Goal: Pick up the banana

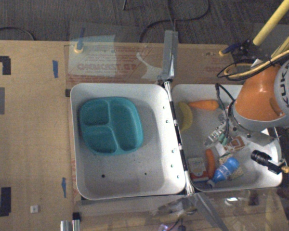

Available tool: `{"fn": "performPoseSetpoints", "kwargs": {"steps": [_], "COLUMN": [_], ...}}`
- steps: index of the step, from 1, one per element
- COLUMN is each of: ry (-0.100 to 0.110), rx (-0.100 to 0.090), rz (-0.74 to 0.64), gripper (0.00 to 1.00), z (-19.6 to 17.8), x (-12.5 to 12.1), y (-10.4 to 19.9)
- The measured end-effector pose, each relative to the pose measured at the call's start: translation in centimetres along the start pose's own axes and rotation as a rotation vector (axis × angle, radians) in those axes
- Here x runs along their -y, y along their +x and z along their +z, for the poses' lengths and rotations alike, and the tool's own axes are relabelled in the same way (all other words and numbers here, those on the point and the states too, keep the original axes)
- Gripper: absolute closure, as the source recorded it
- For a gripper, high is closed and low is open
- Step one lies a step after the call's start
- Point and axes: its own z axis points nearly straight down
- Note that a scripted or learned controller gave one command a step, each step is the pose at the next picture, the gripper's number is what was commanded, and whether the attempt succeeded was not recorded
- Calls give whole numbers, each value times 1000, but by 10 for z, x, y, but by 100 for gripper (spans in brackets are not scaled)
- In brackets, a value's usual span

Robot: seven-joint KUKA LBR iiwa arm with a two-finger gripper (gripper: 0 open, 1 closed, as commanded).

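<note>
From my seat I see the arm (262, 97) reaching in from the right, its orange band hanging over the upper right part of the right bin (272, 177). The gripper (226, 131) sits below and left of that band, among cables, low over the middle of the bin; I cannot tell how it is set, as it is too cluttered and small to read. Just beneath it lie some small packets (237, 144) and, further toward the near edge, a blue bottle (226, 169) and an orange item (210, 161) beside a flat packet (196, 166). A carrot (203, 105) lies to the gripper's upper left, near the bin's far wall. The banana (185, 116) lies further left again, against the bin's left wall, just below the carrot's left end, clearly apart from the gripper. Across the divider, the left bin (127, 182) holds a teal divided plate (111, 124).
</note>
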Motion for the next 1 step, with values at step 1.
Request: {"fn": "performPoseSetpoints", "kwargs": {"steps": [1], "ry": [18], "rx": [-14], "rz": [270], "gripper": [100], "z": [-163], "x": [-46], "y": [14]}}
